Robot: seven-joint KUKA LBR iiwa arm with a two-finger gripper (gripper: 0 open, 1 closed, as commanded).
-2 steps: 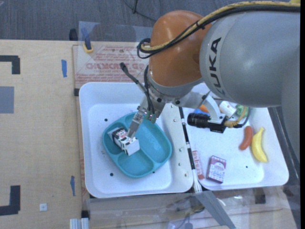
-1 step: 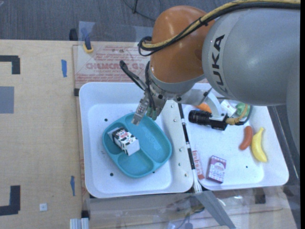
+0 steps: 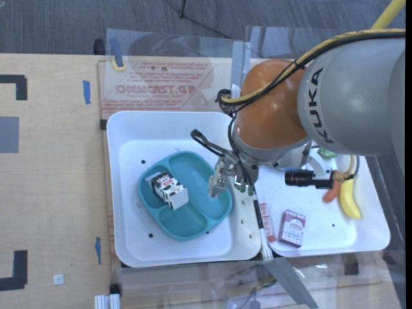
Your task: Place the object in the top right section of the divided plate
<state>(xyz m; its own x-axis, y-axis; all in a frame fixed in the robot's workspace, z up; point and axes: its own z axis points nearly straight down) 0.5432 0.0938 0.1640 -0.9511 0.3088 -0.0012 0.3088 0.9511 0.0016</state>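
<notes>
Count: two white bins on the desk (image 3: pixel 51 172), side by side; one teal divided plate (image 3: pixel 187 224); one small box (image 3: pixel 169 190); one arm (image 3: pixel 347 95) with one tool (image 3: pixel 225 180).

Left bin (image 3: pixel 129 134) holds the divided plate, which has three sections. The small box lies in the plate's left section, tilted, resting against the ridge between sections. It is a white carton with a black-and-white cow-like print and a small red mark on top; its side faces are plain pale.

The tool hangs over the right part of the plate, near the plate's rim beside the wall shared by the two bins. Its fingers are metallic and blurred against the teal; whether they are apart or together cannot be told, and nothing is seen between them. The box is apart from the tool, on the other side of the plate.

Right bin (image 3: pixel 373 237) holds a yellow banana (image 3: pixel 349 199), an orange carrot-like piece (image 3: pixel 331 192) just beside it, a pink packet (image 3: pixel 292 228) and a narrow red packet (image 3: pixel 267 224) near the shared wall. The orange band and grey body of the arm cover much of the right bin's upper part. A yellow cable (image 3: pixel 386 15) runs over the arm.
</notes>
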